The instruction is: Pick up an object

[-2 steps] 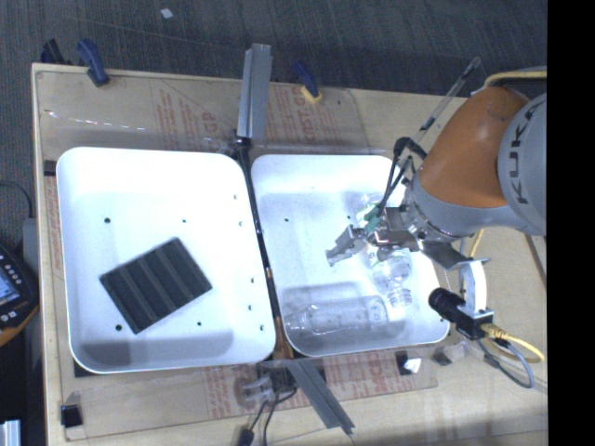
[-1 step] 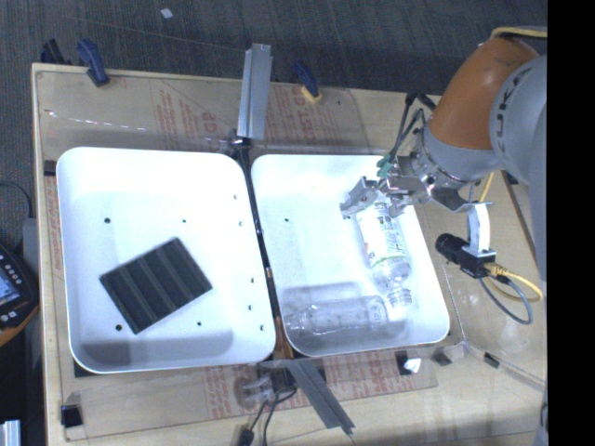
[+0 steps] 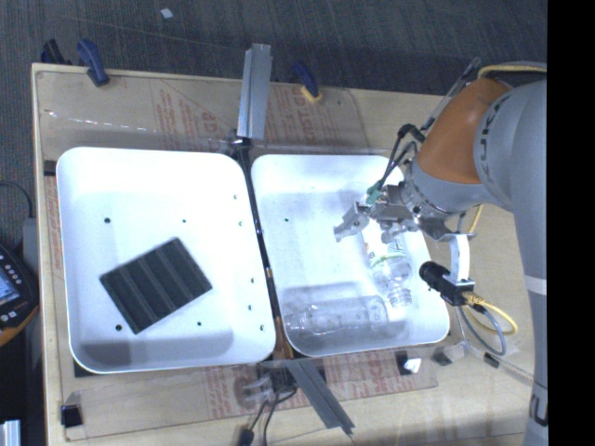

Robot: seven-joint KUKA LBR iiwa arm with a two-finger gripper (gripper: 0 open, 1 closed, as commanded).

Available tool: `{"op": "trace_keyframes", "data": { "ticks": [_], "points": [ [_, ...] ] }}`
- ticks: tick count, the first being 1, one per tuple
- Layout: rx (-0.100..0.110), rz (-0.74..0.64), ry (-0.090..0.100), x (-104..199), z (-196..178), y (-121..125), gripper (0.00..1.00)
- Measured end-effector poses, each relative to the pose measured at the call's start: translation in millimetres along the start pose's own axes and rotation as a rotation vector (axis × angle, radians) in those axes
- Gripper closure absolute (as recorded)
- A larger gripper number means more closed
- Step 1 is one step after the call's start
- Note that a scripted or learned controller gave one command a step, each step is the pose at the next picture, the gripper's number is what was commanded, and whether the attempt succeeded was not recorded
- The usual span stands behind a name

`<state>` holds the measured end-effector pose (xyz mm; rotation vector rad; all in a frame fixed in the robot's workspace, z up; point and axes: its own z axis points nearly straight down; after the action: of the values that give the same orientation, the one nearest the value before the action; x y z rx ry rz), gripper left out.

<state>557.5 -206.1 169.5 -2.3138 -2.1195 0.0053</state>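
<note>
A black ribbed rectangular pad (image 3: pixel 155 283) lies flat in the left bin (image 3: pixel 84 179), toward its front left. In the right bin (image 3: pixel 297 193) a clear plastic bottle (image 3: pixel 337 317) lies on its side along the front wall. A smaller clear bottle (image 3: pixel 392 275) rests near the right wall, just behind it. My gripper (image 3: pixel 365 221) hangs over the right half of the right bin, directly behind the smaller bottle and close above it. Nothing visible is gripped.
The grey arm with its orange band (image 3: pixel 460 147) reaches in over the right bin's right rim. A metal divider bar (image 3: pixel 253 91) stands behind the gap between the bins. Blue clamps (image 3: pixel 91 61) sit on the bench's back edge. Cables (image 3: pixel 483 314) trail at right.
</note>
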Motion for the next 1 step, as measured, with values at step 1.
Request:
{"op": "trace_keyframes", "data": {
  "ticks": [1],
  "points": [
    [-0.004, 0.006, 0.000, -1.7, -20.2, -10.0, 0.00]
  ]
}}
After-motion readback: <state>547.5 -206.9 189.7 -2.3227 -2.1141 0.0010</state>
